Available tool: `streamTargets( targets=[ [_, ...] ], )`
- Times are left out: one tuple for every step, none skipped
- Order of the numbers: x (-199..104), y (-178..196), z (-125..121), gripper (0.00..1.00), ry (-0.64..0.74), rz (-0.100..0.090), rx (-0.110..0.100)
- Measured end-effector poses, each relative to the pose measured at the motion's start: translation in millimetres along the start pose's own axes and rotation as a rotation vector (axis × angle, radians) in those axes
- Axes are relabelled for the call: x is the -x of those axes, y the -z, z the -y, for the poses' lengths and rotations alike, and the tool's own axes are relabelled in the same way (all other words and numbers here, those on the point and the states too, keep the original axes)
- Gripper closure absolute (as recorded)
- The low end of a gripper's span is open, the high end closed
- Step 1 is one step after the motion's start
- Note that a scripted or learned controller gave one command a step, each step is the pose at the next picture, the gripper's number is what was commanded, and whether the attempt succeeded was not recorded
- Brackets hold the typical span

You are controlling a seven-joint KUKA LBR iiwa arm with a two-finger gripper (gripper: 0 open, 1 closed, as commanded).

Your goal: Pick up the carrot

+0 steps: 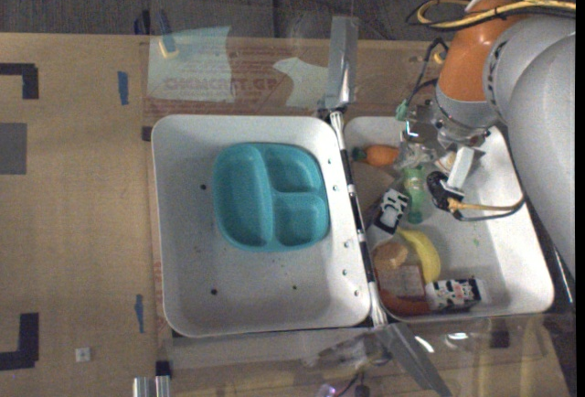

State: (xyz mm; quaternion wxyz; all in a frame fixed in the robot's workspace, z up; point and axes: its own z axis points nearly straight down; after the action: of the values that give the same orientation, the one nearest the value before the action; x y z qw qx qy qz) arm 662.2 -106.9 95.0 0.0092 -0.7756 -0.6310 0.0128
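The orange carrot (380, 155), with a small green top at its left end, lies in the back left corner of the right bin (512, 249), close to the divider. My gripper (414, 145) hangs below the orange wrist band (471, 57), just to the right of the carrot's thick end and low over the bin. From this view I cannot make out whether it touches the carrot.
Below the gripper lie a pale green bottle (416, 194) and a black-and-white carton (393, 209). Nearer the front are a banana (423, 251), bread (399, 265), a red sausage (404, 303) and a second carton (454, 293). The left bin (183, 230) holds a teal divided plate (271, 194).
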Motion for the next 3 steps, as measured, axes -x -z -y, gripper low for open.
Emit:
streamTargets(
  targets=[
    [-72, 90, 13, 1.0, -0.253, -0.011, 0.03],
    [-74, 101, 13, 1.0, -0.249, -0.01, 0.032],
    [-19, 162, 79, 1.0, -0.215, -0.011, 0.027]
  ],
)
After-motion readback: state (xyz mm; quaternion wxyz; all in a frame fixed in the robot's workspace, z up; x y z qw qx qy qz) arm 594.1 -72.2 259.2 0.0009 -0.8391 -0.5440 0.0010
